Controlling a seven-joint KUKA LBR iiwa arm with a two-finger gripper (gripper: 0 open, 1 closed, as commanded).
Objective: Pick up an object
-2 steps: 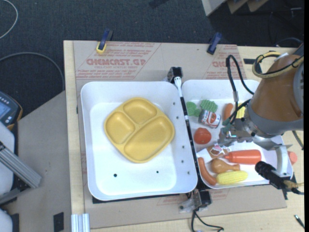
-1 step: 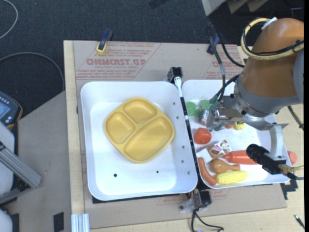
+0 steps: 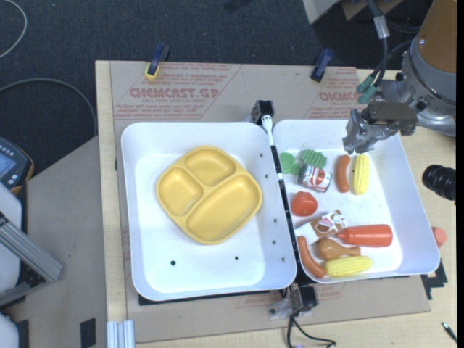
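Note:
My gripper [image 3: 357, 145] hangs over the far part of the right bin [image 3: 413, 194], just above a corn cob [image 3: 360, 174] and a small sausage [image 3: 342, 174]. Nothing shows between its fingers. Further left in that bin lie a green leafy piece [image 3: 303, 159], a small can [image 3: 315, 177] and a red tomato [image 3: 304, 204]. Toward the near side sit a red bottle [image 3: 366, 234], a chicken drumstick [image 3: 335, 249], a second corn cob [image 3: 349, 267] and a long sausage [image 3: 309, 258].
The left bin [image 3: 145, 194] holds a yellow divided plate [image 3: 209, 193]. A black divider strip [image 3: 281, 194] runs between the bins. Clamps [image 3: 154, 61] [image 3: 322, 64] sit at the bench's far edge. A black knob [image 3: 439, 181] stands right of the right bin.

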